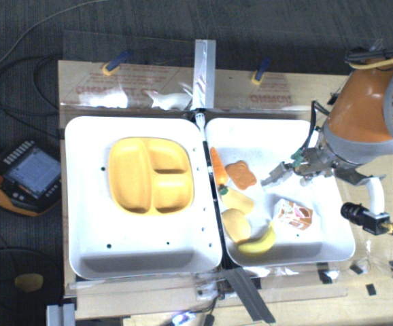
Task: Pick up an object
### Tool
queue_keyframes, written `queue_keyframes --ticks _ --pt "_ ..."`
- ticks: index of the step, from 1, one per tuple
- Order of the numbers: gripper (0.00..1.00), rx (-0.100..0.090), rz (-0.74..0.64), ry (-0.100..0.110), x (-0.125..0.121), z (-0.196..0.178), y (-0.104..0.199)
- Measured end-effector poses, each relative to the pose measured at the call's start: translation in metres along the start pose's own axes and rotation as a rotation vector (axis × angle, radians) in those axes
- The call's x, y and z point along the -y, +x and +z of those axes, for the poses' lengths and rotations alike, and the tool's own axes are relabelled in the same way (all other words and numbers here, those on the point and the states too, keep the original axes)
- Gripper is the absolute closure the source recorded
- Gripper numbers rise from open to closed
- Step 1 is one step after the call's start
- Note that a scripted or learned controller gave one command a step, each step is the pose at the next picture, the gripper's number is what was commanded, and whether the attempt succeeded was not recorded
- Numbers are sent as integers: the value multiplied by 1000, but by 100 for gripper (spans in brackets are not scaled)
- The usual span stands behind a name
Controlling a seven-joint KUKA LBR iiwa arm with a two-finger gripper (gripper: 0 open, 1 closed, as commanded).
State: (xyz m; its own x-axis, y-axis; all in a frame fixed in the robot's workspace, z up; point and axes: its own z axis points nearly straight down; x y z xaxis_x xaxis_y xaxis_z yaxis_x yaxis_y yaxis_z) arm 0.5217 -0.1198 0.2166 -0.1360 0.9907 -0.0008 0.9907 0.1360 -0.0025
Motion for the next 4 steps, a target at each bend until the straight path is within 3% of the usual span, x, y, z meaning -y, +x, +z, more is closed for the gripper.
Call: queue_keyframes --ticks 1,2,3,4 --pt "0 -2 127 1 -57 49 -7" --pt "0 -2 127 1 -57 49 -7" --pt "0 4 68 -4 -72 121 9" --pt "100 2 67 -6 -73 111 9"
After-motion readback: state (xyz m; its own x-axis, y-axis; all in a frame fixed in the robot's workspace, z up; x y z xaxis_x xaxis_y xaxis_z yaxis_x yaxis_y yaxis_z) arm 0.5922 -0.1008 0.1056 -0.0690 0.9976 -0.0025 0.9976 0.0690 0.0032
